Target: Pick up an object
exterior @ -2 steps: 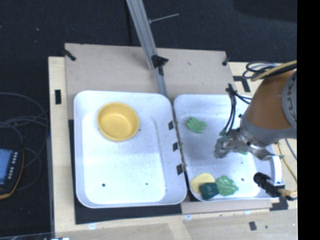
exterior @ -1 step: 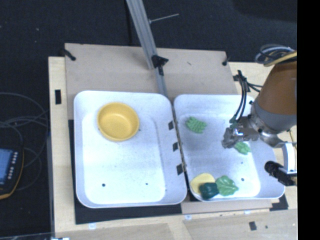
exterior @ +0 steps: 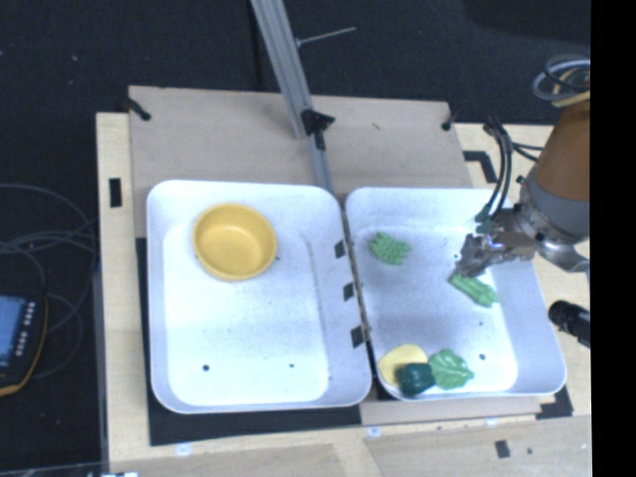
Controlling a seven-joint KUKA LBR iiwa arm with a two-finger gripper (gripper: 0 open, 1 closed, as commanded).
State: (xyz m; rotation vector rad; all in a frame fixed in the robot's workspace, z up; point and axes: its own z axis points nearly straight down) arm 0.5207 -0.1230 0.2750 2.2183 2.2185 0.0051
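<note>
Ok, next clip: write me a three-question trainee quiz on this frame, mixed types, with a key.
1. True or false: the yellow bowl sits in the right bin.
2. How many green leaf-shaped pieces lie in the right bin? A) one B) three C) five
3. Fill in: the gripper is just above the green piece near the right bin's ____ side.

Key: 1 false, it is in the left bin; 2 B; 3 right.

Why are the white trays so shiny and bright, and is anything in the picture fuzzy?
In the camera view, light from above washes out the left bin and right bin, leaving their floors glaring and speckled; the yellow bowl casts a faint shadow; the gripper and the green piece beside it look soft and blurry; the floor around the bench is nearly black.
</note>
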